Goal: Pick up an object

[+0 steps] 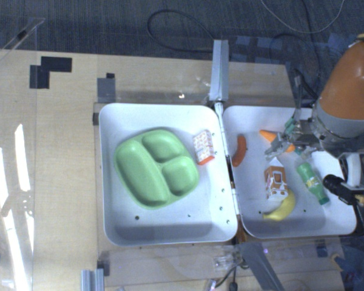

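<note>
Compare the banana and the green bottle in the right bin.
Colour: the banana is yellow; the green bottle is green with a pale label.
Shape: the banana is curved, the bottle straight and cylindrical.
Place: the banana lies near the right bin's front edge, just below a small carton; the bottle lies further right and back, near the gripper.
Both lie flat on the bin floor, and neither is held.

You've got five pickables in the right bin (pixel 327 223): orange sausage (pixel 239 150) along its left wall, carrot (pixel 268 136) near the back edge, small carton (pixel 276 182) mid-floor (lying flat), banana (pixel 281 209) by the front edge, green bottle (pixel 311 181) toward the right wall.
</note>
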`<state>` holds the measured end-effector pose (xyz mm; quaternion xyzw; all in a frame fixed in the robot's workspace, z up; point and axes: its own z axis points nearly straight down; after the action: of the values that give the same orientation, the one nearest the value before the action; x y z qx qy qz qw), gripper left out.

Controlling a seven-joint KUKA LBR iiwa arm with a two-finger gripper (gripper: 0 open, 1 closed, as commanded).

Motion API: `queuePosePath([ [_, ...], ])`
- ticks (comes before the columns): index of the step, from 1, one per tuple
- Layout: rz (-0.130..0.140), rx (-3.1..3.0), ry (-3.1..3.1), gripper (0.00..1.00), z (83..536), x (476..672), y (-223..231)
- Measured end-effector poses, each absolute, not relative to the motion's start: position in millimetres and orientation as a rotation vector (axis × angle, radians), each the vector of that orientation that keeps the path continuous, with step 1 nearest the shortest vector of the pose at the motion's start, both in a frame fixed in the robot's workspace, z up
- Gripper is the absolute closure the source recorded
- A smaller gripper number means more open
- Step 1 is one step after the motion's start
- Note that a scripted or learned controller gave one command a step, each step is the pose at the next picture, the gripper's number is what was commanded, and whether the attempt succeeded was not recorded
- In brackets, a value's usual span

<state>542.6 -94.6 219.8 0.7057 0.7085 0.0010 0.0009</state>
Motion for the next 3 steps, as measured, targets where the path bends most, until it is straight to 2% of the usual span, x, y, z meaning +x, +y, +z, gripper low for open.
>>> queuePosePath([
  [1,0.003,2.106,2.328,0.00,136,518.7,-121],
  [2,0.006,1.744,2.605,0.00,88,513.6,-125],
  [3,0.013,1.739,2.601,1.00,100,516.3,-125],
])
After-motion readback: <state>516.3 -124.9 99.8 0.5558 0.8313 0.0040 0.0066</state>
